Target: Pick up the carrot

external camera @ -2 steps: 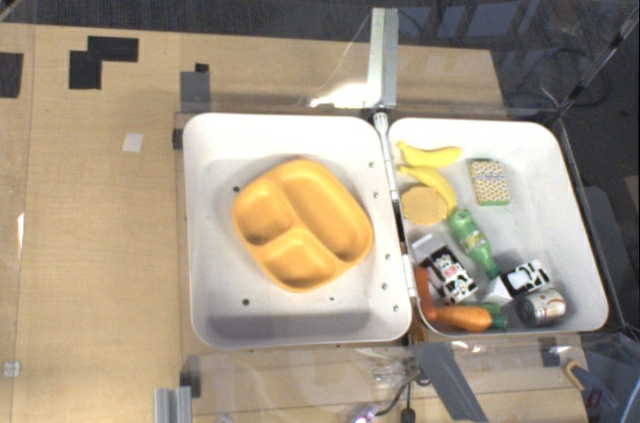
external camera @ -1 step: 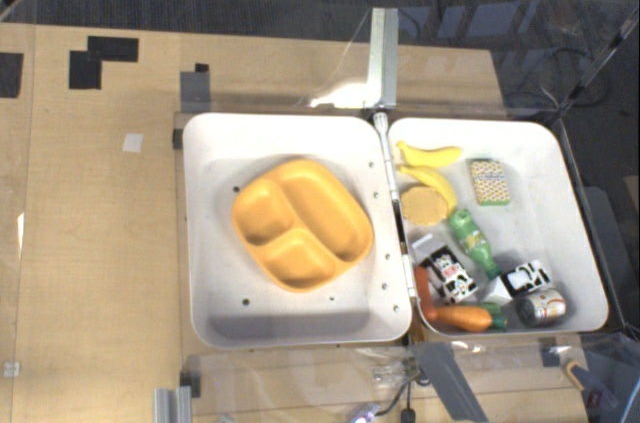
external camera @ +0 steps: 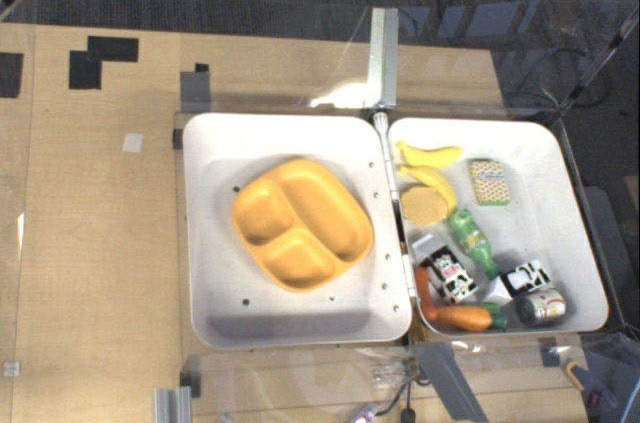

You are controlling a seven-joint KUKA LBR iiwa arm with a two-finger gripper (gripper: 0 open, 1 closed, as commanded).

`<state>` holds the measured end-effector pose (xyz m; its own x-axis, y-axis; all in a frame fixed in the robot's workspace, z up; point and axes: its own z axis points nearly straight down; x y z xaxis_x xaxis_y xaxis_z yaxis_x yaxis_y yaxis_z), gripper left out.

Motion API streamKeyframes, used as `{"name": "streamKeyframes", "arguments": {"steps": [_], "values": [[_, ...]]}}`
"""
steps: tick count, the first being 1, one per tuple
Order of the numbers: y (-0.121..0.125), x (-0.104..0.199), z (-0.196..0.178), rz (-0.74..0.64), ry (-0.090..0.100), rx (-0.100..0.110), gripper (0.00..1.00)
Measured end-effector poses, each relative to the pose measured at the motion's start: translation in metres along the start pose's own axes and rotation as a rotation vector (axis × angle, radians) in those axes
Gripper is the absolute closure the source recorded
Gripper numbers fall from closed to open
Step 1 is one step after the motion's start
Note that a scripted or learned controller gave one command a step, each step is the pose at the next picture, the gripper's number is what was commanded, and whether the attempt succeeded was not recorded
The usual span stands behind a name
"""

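Note:
The carrot (external camera: 460, 317) is orange with a green tip at its right end. It lies flat along the front edge of the right bin (external camera: 560, 161), near that bin's front left corner. A black-and-white carton (external camera: 450, 275) sits just behind it, and a reddish sausage-like piece (external camera: 422, 285) stands at its left end.
The right bin also holds two bananas (external camera: 430, 166), a round tan cookie (external camera: 423, 205), a patterned green-edged packet (external camera: 489, 182), a green bottle (external camera: 472, 241), a second black-and-white carton (external camera: 526, 278) and a dark can (external camera: 541, 308). The left bin (external camera: 210, 301) holds a yellow divided plate (external camera: 303, 223).

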<state>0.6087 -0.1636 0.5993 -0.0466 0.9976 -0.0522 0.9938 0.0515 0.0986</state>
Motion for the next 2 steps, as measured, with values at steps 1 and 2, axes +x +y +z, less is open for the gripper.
{"name": "streamKeyframes", "arguments": {"steps": [1, 2], "values": [[0.003, 0.001, -0.012, -0.007, -0.003, -0.007, 1.00], [0.038, 0.072, 0.166, -0.141, 0.058, 0.092, 1.00]]}}
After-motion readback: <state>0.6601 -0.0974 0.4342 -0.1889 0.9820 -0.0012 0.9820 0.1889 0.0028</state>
